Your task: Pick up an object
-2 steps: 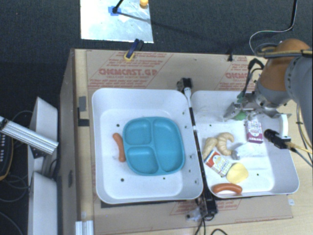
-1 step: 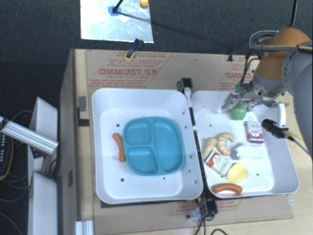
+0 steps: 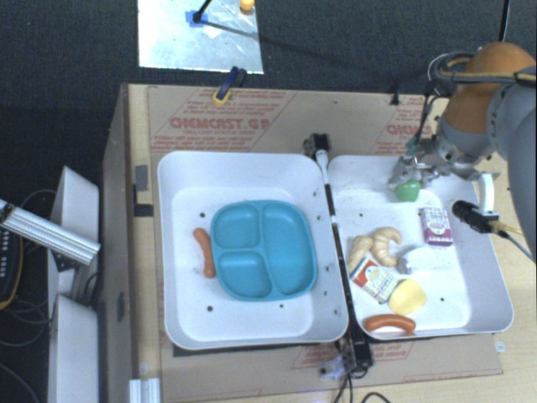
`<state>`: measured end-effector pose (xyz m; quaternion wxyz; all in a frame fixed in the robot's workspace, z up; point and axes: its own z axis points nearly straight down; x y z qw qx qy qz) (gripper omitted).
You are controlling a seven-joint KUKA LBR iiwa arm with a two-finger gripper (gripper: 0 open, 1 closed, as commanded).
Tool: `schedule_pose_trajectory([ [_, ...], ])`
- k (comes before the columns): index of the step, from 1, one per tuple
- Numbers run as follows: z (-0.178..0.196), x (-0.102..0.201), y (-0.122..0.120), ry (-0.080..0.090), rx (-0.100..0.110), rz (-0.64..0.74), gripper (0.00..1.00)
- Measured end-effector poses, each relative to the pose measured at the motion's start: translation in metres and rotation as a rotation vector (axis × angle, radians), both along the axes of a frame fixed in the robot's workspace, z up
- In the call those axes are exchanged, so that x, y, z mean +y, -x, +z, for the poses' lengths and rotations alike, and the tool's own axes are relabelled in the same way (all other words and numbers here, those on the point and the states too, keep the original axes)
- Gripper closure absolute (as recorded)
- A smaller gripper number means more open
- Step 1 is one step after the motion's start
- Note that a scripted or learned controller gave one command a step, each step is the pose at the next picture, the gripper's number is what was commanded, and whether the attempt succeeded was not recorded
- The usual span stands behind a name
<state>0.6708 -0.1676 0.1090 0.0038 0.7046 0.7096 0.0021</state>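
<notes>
The scene is lit evenly and fairly brightly from above, with no single hard source. The two white bins, left [image 3: 180,250] and right [image 3: 491,288], are the brightest areas and come close to washing out on their floors, though their rims stay readable. Shadows are soft and short: a faint one hugs the blue tray [image 3: 263,250], another lies under the arm [image 3: 495,99]. A metal sheet [image 3: 197,23] at the top carries a dull, patchy sheen. The dark floor around the table [image 3: 252,116] loses detail. The picture is mildly soft and grainy throughout; print on the small items is unreadable.
</notes>
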Motion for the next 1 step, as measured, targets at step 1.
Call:
schedule_pose_trajectory([
  [1,0.0738,0.0652,0.0141,-0.003,0.003,-0.002,1.00],
])
